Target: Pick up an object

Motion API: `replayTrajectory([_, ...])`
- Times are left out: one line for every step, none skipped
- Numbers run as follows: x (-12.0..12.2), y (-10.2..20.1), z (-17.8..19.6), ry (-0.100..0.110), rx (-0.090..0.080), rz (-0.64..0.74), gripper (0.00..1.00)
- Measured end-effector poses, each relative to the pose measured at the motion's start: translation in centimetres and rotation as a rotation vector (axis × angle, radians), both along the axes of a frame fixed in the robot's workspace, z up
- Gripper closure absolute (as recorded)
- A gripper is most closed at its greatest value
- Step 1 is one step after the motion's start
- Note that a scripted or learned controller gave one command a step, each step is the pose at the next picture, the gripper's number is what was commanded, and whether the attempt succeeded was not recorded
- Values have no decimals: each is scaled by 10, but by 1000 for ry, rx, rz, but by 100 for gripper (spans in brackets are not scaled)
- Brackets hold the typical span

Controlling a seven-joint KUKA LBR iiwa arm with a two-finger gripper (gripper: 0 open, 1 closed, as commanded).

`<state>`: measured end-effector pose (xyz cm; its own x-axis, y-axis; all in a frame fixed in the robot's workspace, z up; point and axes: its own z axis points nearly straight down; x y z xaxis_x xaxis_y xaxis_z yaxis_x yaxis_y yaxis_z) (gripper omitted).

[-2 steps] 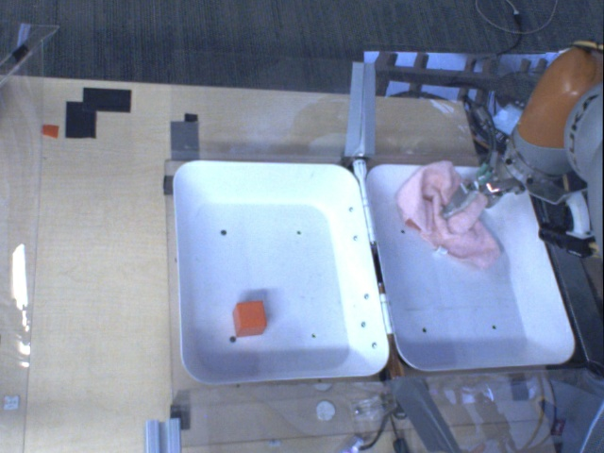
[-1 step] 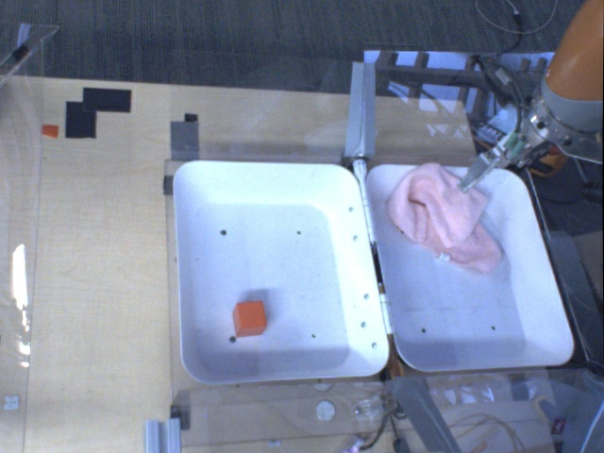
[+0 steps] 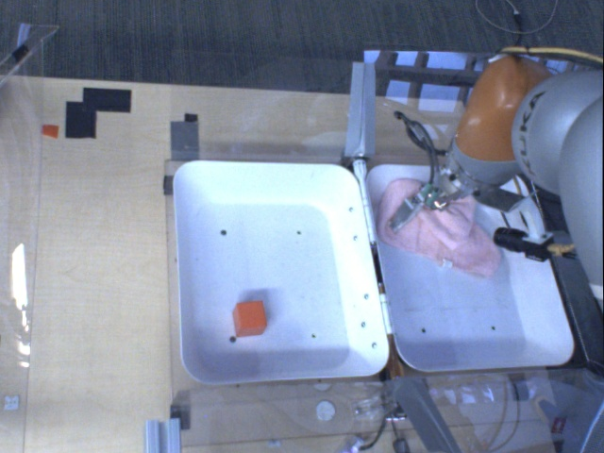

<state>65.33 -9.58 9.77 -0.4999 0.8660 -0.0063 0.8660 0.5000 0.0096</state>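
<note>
Pink cloth (image 3: pixel 442 230), crumpled in the upper left part of the right bin (image 3: pixel 491 343), is the nearest target; the gripper (image 3: pixel 415 210) sits low over its upper left folds, and whether it is spread or closed, or has any fabric between its tips, cannot be told from this angle. For a sound pick, drive straight down into the thickest raised fold, well inside the bin wall and the divider beside it, close fully, then lift vertically so the fabric trails free. An orange cube (image 3: pixel 250 318) lies apart in the left bin (image 3: pixel 274 196), a rigid alternative.
</note>
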Motion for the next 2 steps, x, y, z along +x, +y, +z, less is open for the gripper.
replayTrajectory([-43,-16,-6,-7,1,-147,0])
replayTrajectory([-101,-32,-5,-9,-1,-130,0])
